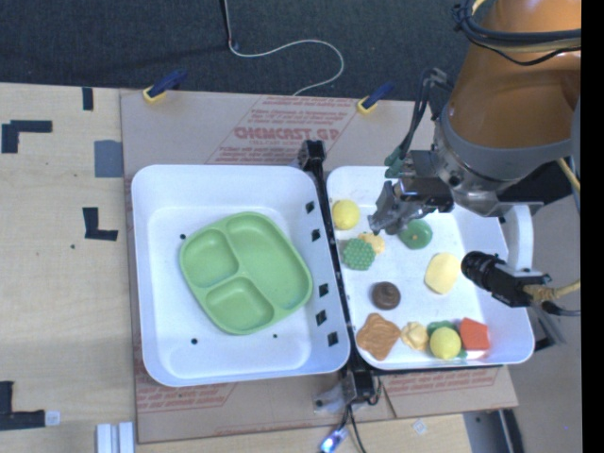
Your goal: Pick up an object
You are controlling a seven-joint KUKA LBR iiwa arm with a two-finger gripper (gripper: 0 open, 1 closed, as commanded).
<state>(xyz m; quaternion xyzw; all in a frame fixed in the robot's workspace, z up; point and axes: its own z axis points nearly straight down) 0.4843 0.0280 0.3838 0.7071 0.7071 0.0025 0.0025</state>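
The gripper (390,217) hangs low over the top part of the right bin (514,355), and it is too dark and blurry to tell how it is set, or if it has anything in it. Just to its right lies a green ball (416,235), very close to the tip. Just to its left is a yellow ball (345,215), near the wall between the bins. Below the gripper sits a bumpy green piece (358,254) with a small pale yellow bit (375,243) touching its top edge. Lower down is a round brown thing (385,295), and to the right of it a pale yellow lump (441,273). Along the bottom edge of this bin lie a tan cookie shape (377,336), a small yellowish piece (413,335), a yellow-green ball (444,343) and a red block (474,335), all close in a row. The left bin (160,206) holds a green tray (245,272) with three parts, turned at a slant. The arm (514,74), grey with an orange top, comes in from the right.
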